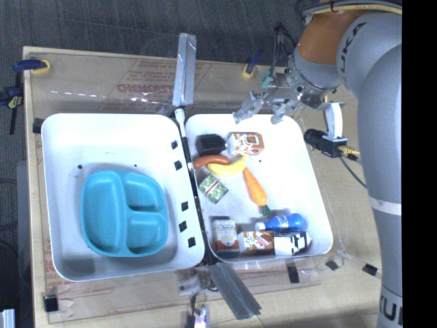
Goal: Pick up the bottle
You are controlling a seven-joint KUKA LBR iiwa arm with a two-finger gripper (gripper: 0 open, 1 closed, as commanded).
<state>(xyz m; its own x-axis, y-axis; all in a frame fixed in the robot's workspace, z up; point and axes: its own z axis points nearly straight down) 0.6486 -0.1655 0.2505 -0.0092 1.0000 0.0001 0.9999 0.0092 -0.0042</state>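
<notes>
Bins [61, 135]: two; bottle [285, 222]: one.

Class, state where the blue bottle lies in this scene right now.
The blue bottle lies on its side in the right bin, near its front wall, just below the carrot and above the small cartons.

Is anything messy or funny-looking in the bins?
Nothing looks broken or spilled. The blue plastic bottle lies on its side among jumbled toy food in the right white bin, while the blue divided tray sits flat in the left white bin.
</notes>
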